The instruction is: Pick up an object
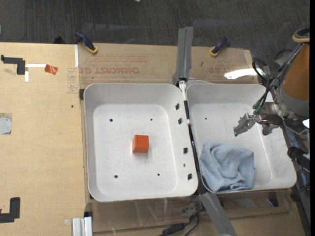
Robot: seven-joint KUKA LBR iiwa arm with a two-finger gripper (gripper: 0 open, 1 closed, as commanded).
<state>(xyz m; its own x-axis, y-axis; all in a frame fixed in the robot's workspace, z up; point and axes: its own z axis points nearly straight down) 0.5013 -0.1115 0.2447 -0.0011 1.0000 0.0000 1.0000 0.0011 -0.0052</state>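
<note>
White left bin (98,132) has room around its orange block (141,144); claw (244,124), grip unclear, hangs above blue towel (228,166)

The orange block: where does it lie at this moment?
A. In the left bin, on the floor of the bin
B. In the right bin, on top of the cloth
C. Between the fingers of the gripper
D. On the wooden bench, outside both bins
A: the orange block lies alone on the floor of the left bin, apart from the gripper over the right bin.
</note>
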